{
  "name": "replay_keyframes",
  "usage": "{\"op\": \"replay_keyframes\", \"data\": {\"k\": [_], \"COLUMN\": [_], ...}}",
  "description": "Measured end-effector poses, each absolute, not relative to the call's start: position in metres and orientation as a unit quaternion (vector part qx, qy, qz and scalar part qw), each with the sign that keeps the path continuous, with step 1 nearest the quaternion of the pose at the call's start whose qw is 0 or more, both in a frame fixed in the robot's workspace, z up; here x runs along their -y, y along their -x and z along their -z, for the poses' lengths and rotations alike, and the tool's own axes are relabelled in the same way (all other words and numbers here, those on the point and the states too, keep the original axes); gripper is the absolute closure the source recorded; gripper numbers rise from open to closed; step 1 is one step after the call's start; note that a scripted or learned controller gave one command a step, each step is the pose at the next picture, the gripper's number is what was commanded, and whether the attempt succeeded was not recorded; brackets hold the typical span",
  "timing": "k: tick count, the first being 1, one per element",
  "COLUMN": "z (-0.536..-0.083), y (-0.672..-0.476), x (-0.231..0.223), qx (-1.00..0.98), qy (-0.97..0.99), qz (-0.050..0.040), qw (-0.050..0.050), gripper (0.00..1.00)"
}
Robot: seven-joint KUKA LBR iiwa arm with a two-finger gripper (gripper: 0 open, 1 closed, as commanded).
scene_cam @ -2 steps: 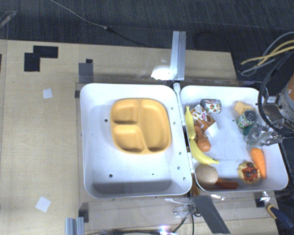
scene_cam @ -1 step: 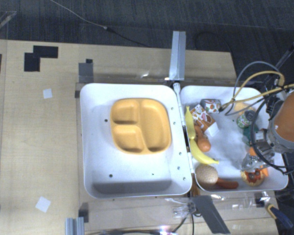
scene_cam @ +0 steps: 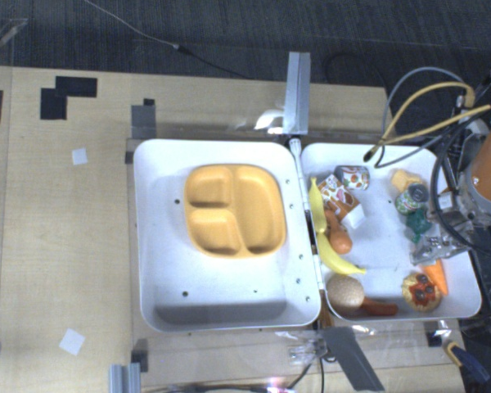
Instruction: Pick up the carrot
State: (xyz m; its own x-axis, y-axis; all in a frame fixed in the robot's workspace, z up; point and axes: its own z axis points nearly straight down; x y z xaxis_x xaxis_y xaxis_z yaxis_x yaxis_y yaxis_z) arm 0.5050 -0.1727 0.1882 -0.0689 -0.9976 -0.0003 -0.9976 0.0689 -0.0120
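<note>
Gripper point(scene_cam: 430, 248) is hovering at right edge of right bin point(scene_cam: 376, 264); can't tell its grasp state. Carrot point(scene_cam: 439, 277) is lying lower right of frame, just below gripper, long axis roughly vertical, touching a round orange-red toy point(scene_cam: 420, 293).

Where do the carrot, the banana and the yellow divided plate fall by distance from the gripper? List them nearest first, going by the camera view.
Measured from the gripper in the right bin:
1. Carrot: just below the gripper, by the right bin's right side.
2. Banana: along the right bin's left wall, across the bin from the gripper.
3. Yellow divided plate: in the left bin, farthest.
</note>
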Motion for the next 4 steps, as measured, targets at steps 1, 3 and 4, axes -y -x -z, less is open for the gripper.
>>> {"op": "replay_keyframes", "data": {"k": [1, 3, 4], "z": [-0.103, -0.105, -0.153], "y": [-0.496, -0.498, -0.489], "x": [0.201, 0.2, 0.159], "qx": [-0.699, -0.717, -0.721], "qy": [0.715, 0.697, 0.693], "qz": [0.0095, 0.0022, 0.0027], "qw": [0.007, 0.003, 0.004], "gripper": [1.0, 1.0, 1.0]}}
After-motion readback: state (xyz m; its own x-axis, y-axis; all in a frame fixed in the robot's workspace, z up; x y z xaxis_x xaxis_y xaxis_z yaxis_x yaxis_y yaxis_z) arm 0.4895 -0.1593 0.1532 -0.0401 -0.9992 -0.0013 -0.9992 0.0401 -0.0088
